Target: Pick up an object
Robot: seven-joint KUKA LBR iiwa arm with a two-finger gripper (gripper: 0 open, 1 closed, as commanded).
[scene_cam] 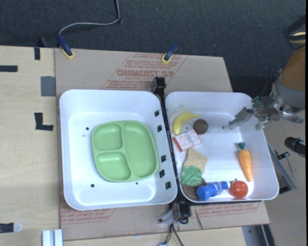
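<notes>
Grey-armed, its gripper point(241, 118) hung apparently unclenched and empty over the right bin point(215, 97), where a plastic carrot point(245, 163) lay nearest, best approached straight down across its width.

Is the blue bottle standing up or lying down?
Lying down: the blue bottle rests on its side along the right bin's near wall, beside the tomato.

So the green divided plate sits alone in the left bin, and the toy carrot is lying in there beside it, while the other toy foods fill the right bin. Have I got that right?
Not quite. The camera view shows the carrot in the right bin, near its right wall, with the banana, tomato and other toy foods. The green divided plate does sit alone in the left bin.
</notes>
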